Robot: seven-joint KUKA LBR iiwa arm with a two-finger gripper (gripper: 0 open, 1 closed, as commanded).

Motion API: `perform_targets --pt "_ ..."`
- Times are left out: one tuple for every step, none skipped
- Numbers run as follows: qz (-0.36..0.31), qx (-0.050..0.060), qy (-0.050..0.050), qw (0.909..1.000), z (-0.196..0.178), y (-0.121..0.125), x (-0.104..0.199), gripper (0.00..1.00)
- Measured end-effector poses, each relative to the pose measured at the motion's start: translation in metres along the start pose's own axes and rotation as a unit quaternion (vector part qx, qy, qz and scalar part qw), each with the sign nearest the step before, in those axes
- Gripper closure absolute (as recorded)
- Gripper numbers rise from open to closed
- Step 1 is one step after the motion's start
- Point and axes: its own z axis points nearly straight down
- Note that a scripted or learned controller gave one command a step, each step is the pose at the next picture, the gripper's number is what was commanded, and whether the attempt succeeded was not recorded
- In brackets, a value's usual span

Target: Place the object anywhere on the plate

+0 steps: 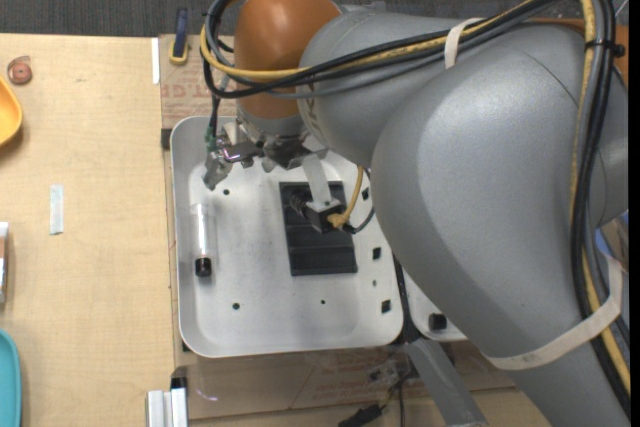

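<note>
So the thing to be moved is taken to be the little clear tube (203, 237) with a black cap, though that's a guess, since a flat black block (322, 240) is also lying in the same white bin (300, 330). The tube is found flat on the bin floor near the left wall, cap toward the camera, well apart from the block. It's judged to be light, stiff and pretty slick, and being round it can be expected to roll if nudged, so it's probably best pinched across the middle of the barrel rather than at the cap. The arm (480, 165) is stretched in from the right and bent down steeply, with the orange band (285, 40) over the far end of the bin and the tool (228, 160) hung low just beyond the tube's far end, not touching it. Whether the tool is apart or together can't be told from here, too much clutter. An orange-yellow dish (6, 115) is glimpsed at the left edge of the counter (90, 215); possibly that's the plate.
</note>
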Motion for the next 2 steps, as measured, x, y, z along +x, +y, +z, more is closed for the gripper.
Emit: perform_targets --pt "0.122 -0.001 0.0 0.9926 0.015 -0.092 -0.003 0.0" --pt "0.302 0.001 -0.001 0.9532 0.017 -0.068 -0.02 0.0"
